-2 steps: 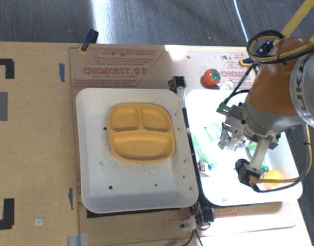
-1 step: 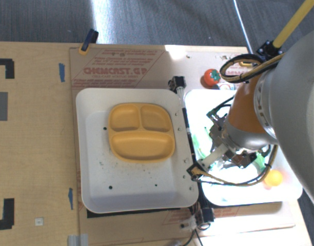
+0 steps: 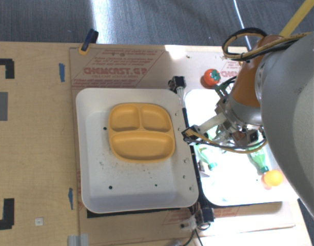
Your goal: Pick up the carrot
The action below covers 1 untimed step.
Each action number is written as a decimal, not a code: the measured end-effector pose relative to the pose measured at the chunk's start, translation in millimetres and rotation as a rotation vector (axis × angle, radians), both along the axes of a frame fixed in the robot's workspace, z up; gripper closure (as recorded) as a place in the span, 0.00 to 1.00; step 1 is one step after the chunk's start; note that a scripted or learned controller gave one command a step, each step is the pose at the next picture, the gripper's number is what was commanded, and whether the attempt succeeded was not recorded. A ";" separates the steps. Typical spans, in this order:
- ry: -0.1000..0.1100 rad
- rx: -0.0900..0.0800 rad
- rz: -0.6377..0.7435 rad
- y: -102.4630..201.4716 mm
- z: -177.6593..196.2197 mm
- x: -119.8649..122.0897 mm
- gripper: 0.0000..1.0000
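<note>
Two shallow white bins sit side by side. Left bin (image 3: pixel 95 188) holds a yellow three-compartment plastic plate (image 3: pixel 141 132). Grey arm's gripper (image 3: pixel 226 137) hangs over right bin (image 3: pixel 239 199); grip state cannot be told. Orange carrot with green top (image 3: pixel 267 173) lies just right of the gripper, apart from it.

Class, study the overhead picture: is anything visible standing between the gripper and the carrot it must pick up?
The carrot itself cannot be made out, so this cannot be settled. The gripper hangs low over the right bin, and the arm covers much of that bin. A green item and an orange ball lie beside it.
</note>
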<state>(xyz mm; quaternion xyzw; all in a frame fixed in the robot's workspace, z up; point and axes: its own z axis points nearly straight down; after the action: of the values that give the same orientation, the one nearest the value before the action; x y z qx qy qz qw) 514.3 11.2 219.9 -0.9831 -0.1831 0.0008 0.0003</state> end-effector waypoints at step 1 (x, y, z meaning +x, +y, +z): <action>0.000 0.000 -0.166 -50.1 36.2 -35.0 1.00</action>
<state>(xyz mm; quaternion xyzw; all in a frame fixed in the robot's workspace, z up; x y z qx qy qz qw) 479.2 -38.9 256.1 -0.9949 -0.1011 0.0007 0.0002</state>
